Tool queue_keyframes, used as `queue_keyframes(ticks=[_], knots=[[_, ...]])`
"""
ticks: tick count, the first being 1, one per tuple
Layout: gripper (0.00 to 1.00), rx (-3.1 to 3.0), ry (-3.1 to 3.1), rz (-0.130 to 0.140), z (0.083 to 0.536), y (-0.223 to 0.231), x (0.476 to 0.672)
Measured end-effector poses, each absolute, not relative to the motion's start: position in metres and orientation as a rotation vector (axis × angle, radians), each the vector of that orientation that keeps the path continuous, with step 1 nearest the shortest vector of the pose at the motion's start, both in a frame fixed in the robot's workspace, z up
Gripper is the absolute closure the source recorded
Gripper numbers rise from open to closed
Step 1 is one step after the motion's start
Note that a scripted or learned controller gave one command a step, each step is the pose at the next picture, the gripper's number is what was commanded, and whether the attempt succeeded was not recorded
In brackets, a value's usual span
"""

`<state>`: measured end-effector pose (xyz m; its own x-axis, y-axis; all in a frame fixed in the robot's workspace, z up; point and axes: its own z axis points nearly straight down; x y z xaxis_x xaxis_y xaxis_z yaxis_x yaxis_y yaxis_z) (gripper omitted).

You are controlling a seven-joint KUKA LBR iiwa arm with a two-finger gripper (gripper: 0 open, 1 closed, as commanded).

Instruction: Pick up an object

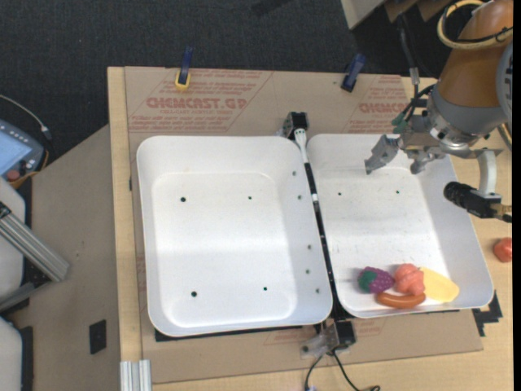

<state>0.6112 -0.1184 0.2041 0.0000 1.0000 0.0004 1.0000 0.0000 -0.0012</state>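
Note:
Toy foods lie clustered at the near end of the right bin [456,243]: a purple grape bunch [375,279], a pink lumpy piece [410,277], a yellow piece [440,287] and an orange-red sausage [400,300]. My gripper [401,158] hangs over the far end of the same bin, well away from the cluster. Its two grey fingers stand spread apart with nothing between them.
The left bin [155,218] lies beside the right one, split by a black divider [316,218]. A small orange-red object [503,250] rests on the bench right of the bin. Blue clamps [352,72] hold the cardboard at the far edge.

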Motion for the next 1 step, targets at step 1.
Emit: queue_keyframes(ticks=[1], knots=[[0.00, -2.230, -2.221, -0.002, 0.2487, -0.1681, 0.5872]])
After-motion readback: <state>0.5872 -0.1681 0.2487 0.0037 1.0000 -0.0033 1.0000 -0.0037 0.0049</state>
